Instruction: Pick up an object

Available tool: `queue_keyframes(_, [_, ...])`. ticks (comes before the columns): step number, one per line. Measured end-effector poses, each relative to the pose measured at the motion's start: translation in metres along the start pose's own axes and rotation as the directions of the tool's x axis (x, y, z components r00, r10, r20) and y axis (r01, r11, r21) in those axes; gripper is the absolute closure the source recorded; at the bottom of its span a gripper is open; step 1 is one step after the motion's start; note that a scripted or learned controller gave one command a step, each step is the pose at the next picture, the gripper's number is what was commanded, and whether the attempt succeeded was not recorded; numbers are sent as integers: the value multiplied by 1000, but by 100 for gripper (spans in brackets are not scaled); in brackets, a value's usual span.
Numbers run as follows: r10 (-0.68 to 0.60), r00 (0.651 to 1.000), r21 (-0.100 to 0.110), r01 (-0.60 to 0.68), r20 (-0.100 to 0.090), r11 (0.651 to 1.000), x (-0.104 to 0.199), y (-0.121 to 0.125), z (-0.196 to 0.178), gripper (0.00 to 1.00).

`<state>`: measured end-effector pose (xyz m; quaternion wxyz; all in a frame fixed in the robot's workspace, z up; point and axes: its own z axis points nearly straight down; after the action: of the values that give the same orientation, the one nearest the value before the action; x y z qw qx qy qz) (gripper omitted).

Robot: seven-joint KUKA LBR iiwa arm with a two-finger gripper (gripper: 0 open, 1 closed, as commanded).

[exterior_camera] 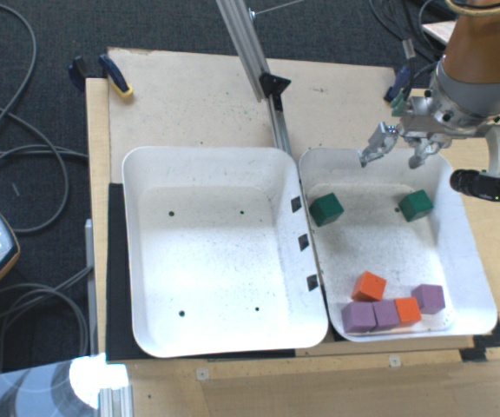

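Note:
My gripper (398,150) hangs over the far edge of the right bin (467,259), open, with nothing between its fingers. Two green cubes lie below it: one (325,208) near the bin's left wall, the other (416,204) to the right, just in front of the fingers. At the near end sit an orange cube (370,286), a second orange cube (406,310), and two purple cubes (360,316) (429,298), packed close together.
The left bin (146,259) lies beside the right one. A slanted metal bar (248,37) runs down to the gap between the bins. A blue and yellow clamp (115,75) sits at the bench's far left corner. Cables lie on the floor at left.

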<state>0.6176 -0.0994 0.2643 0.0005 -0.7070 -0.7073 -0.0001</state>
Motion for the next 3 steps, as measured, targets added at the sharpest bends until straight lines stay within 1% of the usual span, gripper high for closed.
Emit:
queue_keyframes(1, [2, 1000, -12, -2, 4, 1000, -36, -50, -154, 0])
queue_keyframes(2, [-6, 1000, -12, 6, 1, 1000, 12, -65, -225, 0])
queue_keyframes(3, [-5, 1000, -11, 5, 1, 1000, 51, -69, -287, 0])
